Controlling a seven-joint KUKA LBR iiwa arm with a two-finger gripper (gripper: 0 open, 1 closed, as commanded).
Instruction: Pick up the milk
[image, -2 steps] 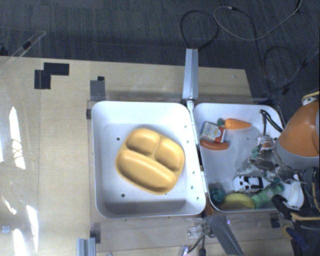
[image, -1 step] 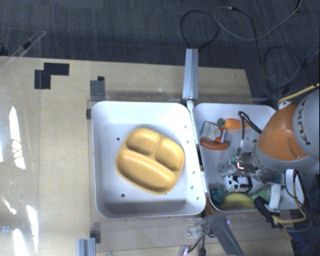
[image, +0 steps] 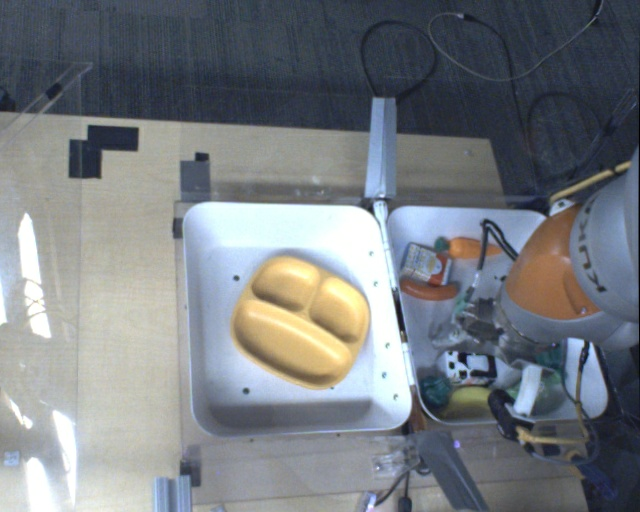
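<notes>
The milk (image: 422, 262), a small grey carton with a coloured label, stands in the upper left of the right bin (image: 520, 217). It leans against a red piece (image: 428, 291) just below it. My gripper (image: 467, 322) hangs over the middle of that bin, below and to the right of the carton and apart from it. Nothing can be seen held in it.
An orange carrot (image: 466, 247) lies right of the carton. A green piece (image: 437, 388) and a yellow banana (image: 466, 401) lie along the right bin's front wall. A large yellow bread loaf (image: 300, 320) takes up the middle of the left bin (image: 210, 300).
</notes>
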